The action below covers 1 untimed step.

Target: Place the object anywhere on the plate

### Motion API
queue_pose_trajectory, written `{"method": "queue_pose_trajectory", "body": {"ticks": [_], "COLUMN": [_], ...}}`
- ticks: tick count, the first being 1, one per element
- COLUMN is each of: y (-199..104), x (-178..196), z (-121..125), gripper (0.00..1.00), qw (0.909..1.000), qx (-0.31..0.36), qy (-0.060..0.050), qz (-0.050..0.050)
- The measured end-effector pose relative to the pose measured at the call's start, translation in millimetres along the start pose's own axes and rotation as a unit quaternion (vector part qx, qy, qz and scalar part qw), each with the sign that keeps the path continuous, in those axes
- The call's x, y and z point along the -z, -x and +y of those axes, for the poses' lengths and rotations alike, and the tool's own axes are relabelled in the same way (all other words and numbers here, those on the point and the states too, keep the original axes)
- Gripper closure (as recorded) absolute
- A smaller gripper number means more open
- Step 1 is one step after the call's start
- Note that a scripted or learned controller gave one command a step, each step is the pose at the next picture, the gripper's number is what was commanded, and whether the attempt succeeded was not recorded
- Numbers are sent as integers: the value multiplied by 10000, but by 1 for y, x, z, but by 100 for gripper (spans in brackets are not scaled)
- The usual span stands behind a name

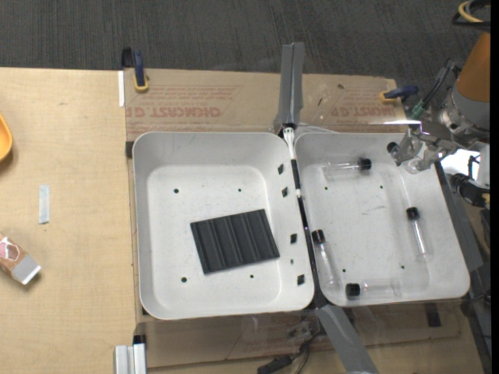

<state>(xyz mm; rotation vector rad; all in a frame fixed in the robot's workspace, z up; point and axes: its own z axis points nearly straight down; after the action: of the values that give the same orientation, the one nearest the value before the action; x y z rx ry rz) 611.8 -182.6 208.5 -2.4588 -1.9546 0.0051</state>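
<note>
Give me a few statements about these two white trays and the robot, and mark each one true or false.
1. A dark ribbed plate lies in the left bin. True.
2. The clear tubes with black caps lie in the left bin. False: they lie in the right bin.
3. The tool sits over the right bin's far right corner. True.
4. The plate stands upright on its edge. False: it lies flat.
5. A tube rests on the plate. False: nothing rests on it.

The grey arm with its orange band [475,76] is cut off by the right edge. Its gripper [413,153] is too small and cluttered to read. An orange rounded object [4,139] and a red-and-white packet [15,259] run off the left edge.
</note>
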Motion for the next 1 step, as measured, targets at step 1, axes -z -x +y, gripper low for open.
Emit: {"method": "queue_pose_trajectory", "body": {"ticks": [1], "y": [3], "x": [49], "z": [-58], "gripper": [100], "qw": [9991], "qx": [-435], "qy": [-4], "qz": [3]}}
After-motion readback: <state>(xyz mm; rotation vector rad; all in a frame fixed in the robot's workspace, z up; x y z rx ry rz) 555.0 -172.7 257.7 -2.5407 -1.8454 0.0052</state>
